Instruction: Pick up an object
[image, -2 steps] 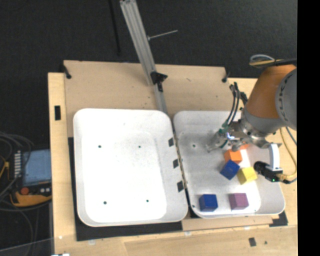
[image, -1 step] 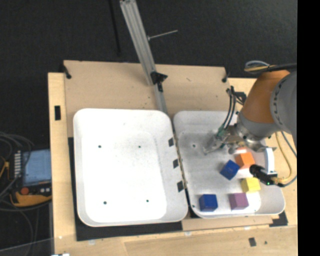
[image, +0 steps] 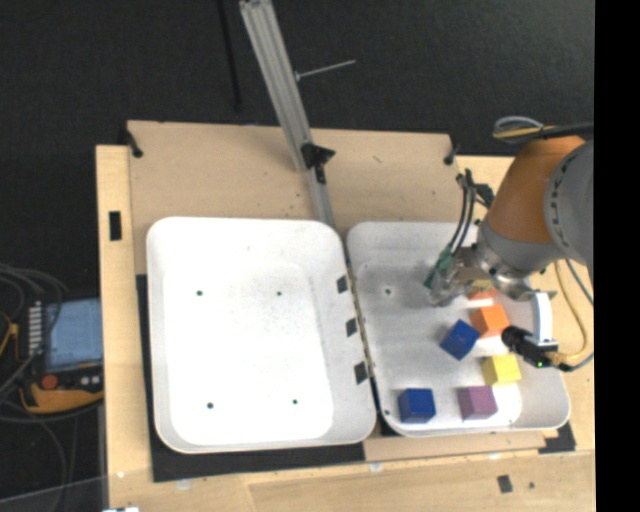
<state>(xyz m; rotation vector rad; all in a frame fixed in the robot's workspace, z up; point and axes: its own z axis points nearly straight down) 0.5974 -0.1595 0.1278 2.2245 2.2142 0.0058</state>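
metal pole (image: 285, 95), pendant (image: 62, 345) (left) — cables (image: 20, 290)

The arm (image: 560, 215) is grey and rounded, with a broad orange band above the wrist. Dark cables run along it to the metallic gripper (image: 445, 277).

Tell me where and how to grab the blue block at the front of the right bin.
Take the blue block from straight above, closing on its left and right faces. It sits flat near the right bin's front wall, so its front face looks cramped. The purple block stands apart to its right, probably leaving room for a finger.
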